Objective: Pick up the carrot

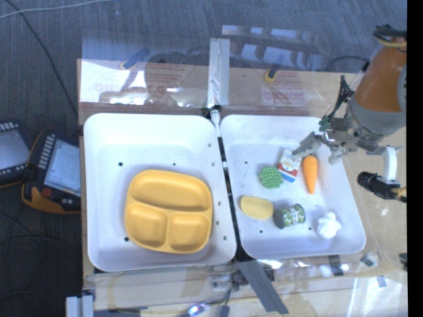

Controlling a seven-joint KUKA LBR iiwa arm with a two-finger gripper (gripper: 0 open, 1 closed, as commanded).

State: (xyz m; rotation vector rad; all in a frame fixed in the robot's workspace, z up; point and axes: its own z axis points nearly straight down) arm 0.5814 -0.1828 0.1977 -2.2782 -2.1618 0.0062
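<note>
The orange carrot (310,172) lies in the right bin (350,243), near its right wall, with the thick end pointing away from the camera. My gripper (322,149) hovers just beyond the carrot's thick end, at the bin's far right. Its two fingers are spread apart, one finger (306,144) to the carrot's left and the other to its right. The gripper is open and nothing sits between its fingers.
Beside the carrot's left lie a small white, red and blue carton (288,166) and a green ball (269,177). Nearer the front are a yellow lump (256,207), a green can (289,216) and a white object (328,225). The left bin (106,137) holds a yellow divided plate (170,210).
</note>
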